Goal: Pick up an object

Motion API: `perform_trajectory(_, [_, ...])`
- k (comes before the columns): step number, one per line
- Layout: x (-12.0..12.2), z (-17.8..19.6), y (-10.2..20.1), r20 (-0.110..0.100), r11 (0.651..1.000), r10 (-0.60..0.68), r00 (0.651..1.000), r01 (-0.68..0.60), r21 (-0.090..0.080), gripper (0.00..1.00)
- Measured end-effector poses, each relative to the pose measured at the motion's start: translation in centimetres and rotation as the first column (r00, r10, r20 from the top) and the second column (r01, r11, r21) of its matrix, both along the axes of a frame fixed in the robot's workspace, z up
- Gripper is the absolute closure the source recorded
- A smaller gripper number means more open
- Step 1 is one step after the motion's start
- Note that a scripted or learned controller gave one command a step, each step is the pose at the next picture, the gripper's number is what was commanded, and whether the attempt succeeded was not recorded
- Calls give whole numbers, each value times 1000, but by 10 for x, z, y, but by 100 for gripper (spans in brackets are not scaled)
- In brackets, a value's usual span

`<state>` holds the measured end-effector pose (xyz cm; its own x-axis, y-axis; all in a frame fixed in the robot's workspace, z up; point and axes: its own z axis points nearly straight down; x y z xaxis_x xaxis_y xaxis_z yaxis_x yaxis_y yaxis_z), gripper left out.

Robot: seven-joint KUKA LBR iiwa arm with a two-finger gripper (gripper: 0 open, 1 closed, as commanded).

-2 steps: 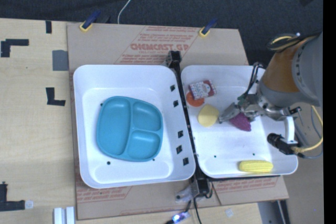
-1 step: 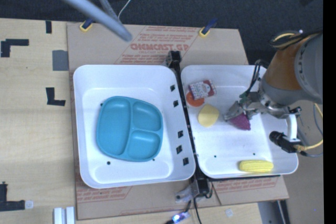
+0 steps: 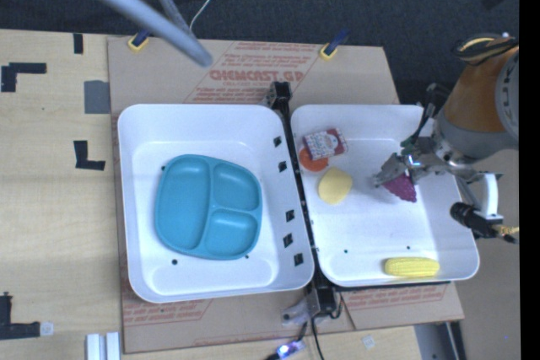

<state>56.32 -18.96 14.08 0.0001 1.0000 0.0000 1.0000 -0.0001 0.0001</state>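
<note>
The gripper (image 3: 396,174) sat low in the right bin (image 3: 371,115), its fingers apparently pinched on a purple object (image 3: 405,188) (still resting on the bin floor, as far as I could judge), so lifting remained. The bin's right wall lay near; open floor stretched left toward the yellow lemon (image 3: 335,185).

Readable text on the bench

The cardboard sheet (image 3: 245,72) under the bins carries red print reading "CHEMCAST", with further letters after it that are too blurred to read.
</note>
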Motion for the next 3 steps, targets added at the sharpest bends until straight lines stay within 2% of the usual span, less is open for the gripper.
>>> perform_trajectory(1, [0,43,6,2,1000,2,1000,-2,0,100])
perform_trajectory(2, [-1,104,13,4,1000,3,1000,-3,-1,100])
perform_trajectory(3, [4,92,67,-2,1000,6,1000,-6,1,100])
